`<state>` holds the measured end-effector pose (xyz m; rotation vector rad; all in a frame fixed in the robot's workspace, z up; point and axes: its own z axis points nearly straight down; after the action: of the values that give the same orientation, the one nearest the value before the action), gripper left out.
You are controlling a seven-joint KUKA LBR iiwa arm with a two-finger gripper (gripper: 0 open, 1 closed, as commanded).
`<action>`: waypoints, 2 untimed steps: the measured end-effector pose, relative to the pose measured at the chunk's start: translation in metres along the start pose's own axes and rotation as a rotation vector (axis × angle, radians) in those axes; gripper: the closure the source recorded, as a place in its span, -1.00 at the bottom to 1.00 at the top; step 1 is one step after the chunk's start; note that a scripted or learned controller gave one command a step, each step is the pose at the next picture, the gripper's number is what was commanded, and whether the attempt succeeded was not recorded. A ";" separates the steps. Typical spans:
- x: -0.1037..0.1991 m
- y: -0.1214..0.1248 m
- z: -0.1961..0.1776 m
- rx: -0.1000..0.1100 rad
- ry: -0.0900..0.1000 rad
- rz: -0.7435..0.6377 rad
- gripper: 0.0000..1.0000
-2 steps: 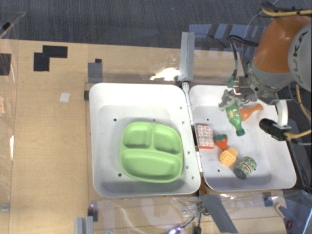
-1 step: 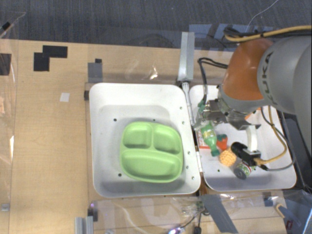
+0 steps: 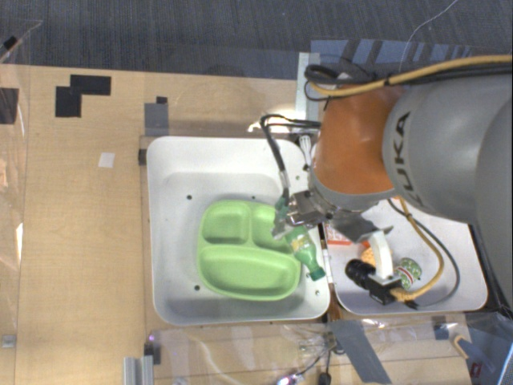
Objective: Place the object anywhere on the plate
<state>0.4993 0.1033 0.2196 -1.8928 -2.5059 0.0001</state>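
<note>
Green object [image 3: 309,260] lies in the left bin [image 3: 172,215], against the right rim of the green plate [image 3: 240,255] and not yet on it. End effector [image 3: 290,219] hovers just above it; you cannot tell whether it is clenched or released. Judged light, smooth, probably slippery: take it across its middle. Right bin [image 3: 463,289] holds other items.

I see the plate [image 3: 240,255] lying in the left bin [image 3: 172,215], toward its near right corner. A small object [image 3: 309,261] lies against the plate's right rim, with the gripper [image 3: 290,219] just beyond it. A round item [image 3: 409,269] sits in the right bin [image 3: 463,283].
</note>
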 end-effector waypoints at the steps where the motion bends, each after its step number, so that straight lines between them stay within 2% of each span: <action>1: 0.000 0.000 0.000 0.000 0.000 0.001 -1.00; 2: 0.060 0.007 0.119 -0.001 0.001 0.275 -1.00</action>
<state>0.4892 0.1628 0.1010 -2.2183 -2.2229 -0.0024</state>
